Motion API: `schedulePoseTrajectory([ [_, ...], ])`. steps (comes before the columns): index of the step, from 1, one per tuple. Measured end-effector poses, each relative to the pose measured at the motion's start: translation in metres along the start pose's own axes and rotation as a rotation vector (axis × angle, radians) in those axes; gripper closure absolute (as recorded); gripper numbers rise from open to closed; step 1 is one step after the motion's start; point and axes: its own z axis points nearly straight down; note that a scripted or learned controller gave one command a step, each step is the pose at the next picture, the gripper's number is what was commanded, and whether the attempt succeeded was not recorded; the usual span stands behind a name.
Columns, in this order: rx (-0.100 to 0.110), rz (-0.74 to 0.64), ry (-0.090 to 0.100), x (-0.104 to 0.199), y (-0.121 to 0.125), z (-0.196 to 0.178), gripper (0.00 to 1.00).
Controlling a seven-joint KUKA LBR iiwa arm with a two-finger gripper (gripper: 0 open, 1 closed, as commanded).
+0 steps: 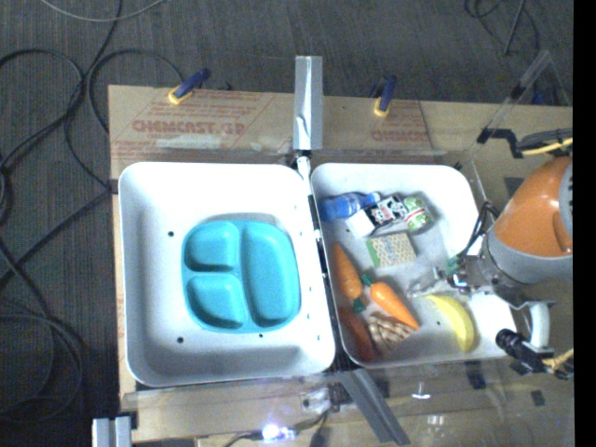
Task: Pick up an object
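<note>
Several small objects lie heaped in the right-hand bin (470, 194), any of which could serve as the thing to be picked up. Nearest the arm is a yellow banana (453, 319), lying in the lower right part of that bin. Just to its left are two carrots, one (392, 304) across the other (346, 273), with a brownish item (357, 333) and a pale ridged piece (386, 329) below them. Toward the far wall lie a blue bottle (340, 207), a small dark-printed carton (399, 212) and a green patterned packet (391, 249).

The claw (453, 276) is at the bin's right side, just above the banana, at the end of the grey and orange arm (535, 226). It is small and partly masked by the wrist, so I cannot tell whether it is apart or together, nor whether it touches anything; no object is visibly held.

The step in hand appears to be the approach or descent over the banana's end of the pile. The next move would call for settling on one object, most plausibly the banana, and closing squarely across it without snagging the neighbouring carrot.

The left-hand bin (149, 203) holds a blue divided tray (244, 274). Both bins rest on a brown worktop (214, 124) fixed with clamps.
</note>
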Motion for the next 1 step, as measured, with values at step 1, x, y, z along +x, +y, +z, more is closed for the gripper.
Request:
schedulePoseTrajectory([
  [1, -0.006, 0.001, -0.010, -0.0028, 0.0014, -0.0079, 1.00],
])
